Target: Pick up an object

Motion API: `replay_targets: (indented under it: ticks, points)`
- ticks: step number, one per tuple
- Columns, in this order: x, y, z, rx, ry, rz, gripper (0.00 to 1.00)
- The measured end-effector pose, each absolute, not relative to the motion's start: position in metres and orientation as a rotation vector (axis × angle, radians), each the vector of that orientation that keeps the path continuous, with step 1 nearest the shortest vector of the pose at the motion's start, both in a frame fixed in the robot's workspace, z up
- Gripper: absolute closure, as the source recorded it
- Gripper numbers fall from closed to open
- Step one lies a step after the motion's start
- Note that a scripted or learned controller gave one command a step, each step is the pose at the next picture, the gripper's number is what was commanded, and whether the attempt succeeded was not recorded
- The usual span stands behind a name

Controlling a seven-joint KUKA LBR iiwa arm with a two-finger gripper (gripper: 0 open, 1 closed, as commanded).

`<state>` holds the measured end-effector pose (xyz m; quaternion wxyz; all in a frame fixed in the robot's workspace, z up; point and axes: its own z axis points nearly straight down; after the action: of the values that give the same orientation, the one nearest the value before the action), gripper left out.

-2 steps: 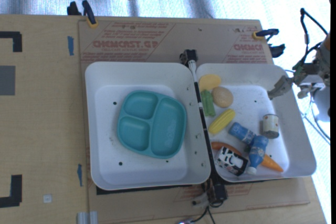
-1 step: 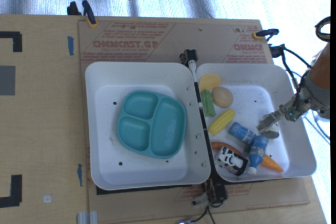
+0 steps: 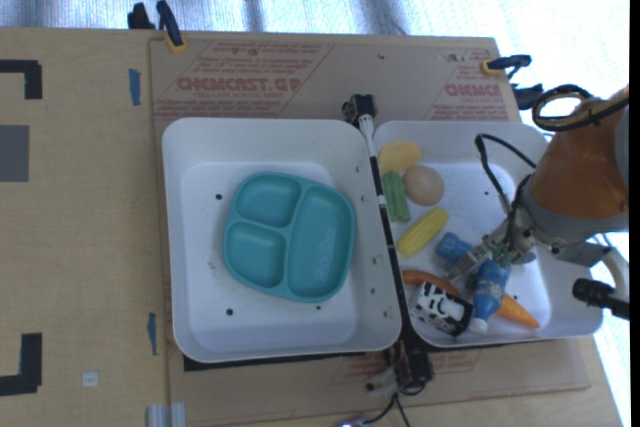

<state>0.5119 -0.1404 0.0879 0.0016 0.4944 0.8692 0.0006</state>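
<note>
Two shallow white plastic bins sit side by side on the bench. The left bin (image 3: 190, 215) holds a teal three-compartment plastic tray (image 3: 290, 237), lying flat at its centre. The right bin (image 3: 560, 320) holds toy food: a yellow lemon-shaped piece (image 3: 400, 156) at the far left, a beige egg (image 3: 424, 184) just beside it, a green pod (image 3: 396, 198), a yellow corn cob (image 3: 422, 231), an orange carrot (image 3: 517, 312) near the front, and a black-and-white cow-patterned object (image 3: 437, 305). A small blue plastic bottle (image 3: 487, 290) lies tilted between cow and carrot. The two-finger gripper (image 3: 494, 253) is lowered directly above the bottle's far end, apparently touching it; whether the fingers are spread or closed cannot be told at this resolution.
</note>
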Motion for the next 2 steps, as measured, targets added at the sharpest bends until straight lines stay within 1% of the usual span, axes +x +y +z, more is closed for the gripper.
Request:
replay_targets:
  ticks: [1, 2]
  points:
    - [0.482, -0.102, 0.087, 1.516, 2.741, 0.005, 0.00]
    - [0.583, -0.006, 0.186, 1.450, 2.783, 0.005, 0.00]
